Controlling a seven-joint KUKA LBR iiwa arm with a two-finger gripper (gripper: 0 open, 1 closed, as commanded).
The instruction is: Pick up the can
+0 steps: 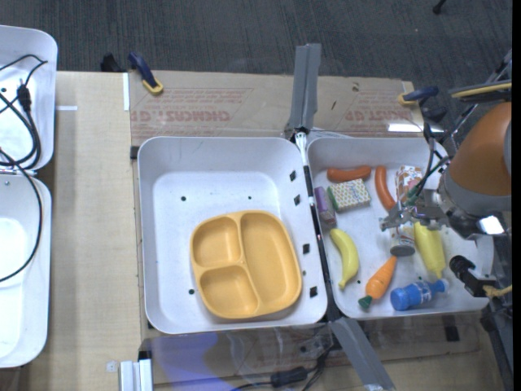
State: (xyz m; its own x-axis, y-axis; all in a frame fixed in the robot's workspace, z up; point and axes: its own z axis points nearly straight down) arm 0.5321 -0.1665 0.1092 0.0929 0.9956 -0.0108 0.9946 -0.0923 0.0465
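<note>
The arm point(480, 161) reaches in at the right of the frame and sets the gripper point(404, 218) low over the middle of the right bin point(358, 147), seemingly to get at the can point(404, 239); that small silvery thing lies directly under the fingers, just left of the yellow bottle point(431, 249), and it is too blurred to be sure of. Whether the tool has closed or has anything in it I cannot tell. The left bin point(163, 243), at centre frame, holds one yellow tray point(244, 263), likely there as a drop place. In the right bin I count two sausages point(348, 173), one banana point(346, 255), one carrot point(379, 279), one blue bottle point(417, 294), one sponge point(349, 194).
</note>
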